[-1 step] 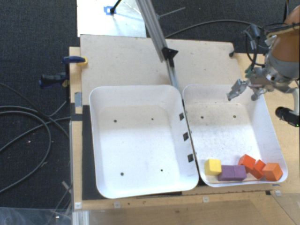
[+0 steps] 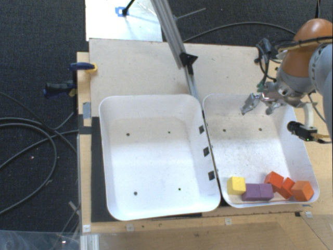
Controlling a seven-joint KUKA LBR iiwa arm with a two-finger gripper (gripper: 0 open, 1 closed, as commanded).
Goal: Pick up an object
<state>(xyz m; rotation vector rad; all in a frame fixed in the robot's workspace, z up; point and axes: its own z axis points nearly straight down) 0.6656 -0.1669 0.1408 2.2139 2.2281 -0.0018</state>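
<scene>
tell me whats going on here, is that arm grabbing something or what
Nothing is grabbed at this moment. The grey arm with the orange band reaches in from the right, and its gripper hangs over the far end of the right bin with nothing between its fingers. The blocks sit apart from it along that bin's near edge: a yellow block, a purple block and orange blocks. The left bin sits beside it.

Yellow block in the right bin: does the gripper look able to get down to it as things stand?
Probably yes. The yellow block lies open from above at the near edge of the right bin, with only the purple block touching one side. The gripper hovers over the bin's far end.
</scene>
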